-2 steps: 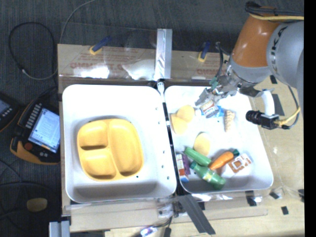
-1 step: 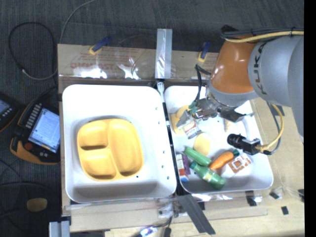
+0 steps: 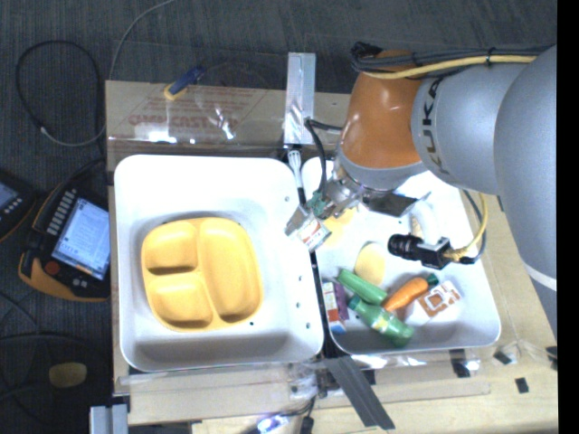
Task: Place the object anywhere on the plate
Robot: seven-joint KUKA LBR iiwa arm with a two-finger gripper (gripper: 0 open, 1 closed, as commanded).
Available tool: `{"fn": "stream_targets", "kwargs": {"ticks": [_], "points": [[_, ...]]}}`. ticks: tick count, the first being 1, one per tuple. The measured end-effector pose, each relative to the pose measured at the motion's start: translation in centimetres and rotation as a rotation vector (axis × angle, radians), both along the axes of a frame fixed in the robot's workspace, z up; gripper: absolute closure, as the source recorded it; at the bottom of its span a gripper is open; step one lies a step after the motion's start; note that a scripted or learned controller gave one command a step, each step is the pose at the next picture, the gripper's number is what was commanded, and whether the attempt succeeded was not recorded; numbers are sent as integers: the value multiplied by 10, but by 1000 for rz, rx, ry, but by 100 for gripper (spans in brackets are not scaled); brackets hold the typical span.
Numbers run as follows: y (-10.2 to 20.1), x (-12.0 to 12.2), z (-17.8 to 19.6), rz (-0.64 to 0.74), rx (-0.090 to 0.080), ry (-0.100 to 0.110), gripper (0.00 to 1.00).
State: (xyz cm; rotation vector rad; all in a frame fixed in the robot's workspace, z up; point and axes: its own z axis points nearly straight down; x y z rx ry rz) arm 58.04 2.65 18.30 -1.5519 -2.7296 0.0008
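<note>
The yellow plate [image 3: 201, 271], with three compartments, lies in the left white bin [image 3: 136, 188]. My gripper [image 3: 312, 217] hangs over the ridge between the two bins, at the upper left corner of the right bin [image 3: 484, 319], right of the plate. The wrist hides much of it. In the right bin lie a pale yellow rounded object [image 3: 369, 262], an orange carrot [image 3: 404, 293], two green bottle-like objects [image 3: 361, 286] [image 3: 384, 324], a small orange and white packet [image 3: 441, 301] and a red and purple item [image 3: 333, 302].
The grey and orange arm [image 3: 425, 125] covers the back of the right bin. A clear plastic bag [image 3: 199, 111] lies on the cardboard behind the left bin. A handheld controller [image 3: 68, 238] sits left of the bench.
</note>
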Motion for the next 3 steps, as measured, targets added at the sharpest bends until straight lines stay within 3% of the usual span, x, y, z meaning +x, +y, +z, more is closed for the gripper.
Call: {"fn": "stream_targets", "kwargs": {"ticks": [1, 2, 3], "points": [[16, -20, 24, -113, 0, 0, 100], [89, -39, -27, -167, -2, 3, 100], [89, -39, -27, -167, -2, 3, 0]]}}
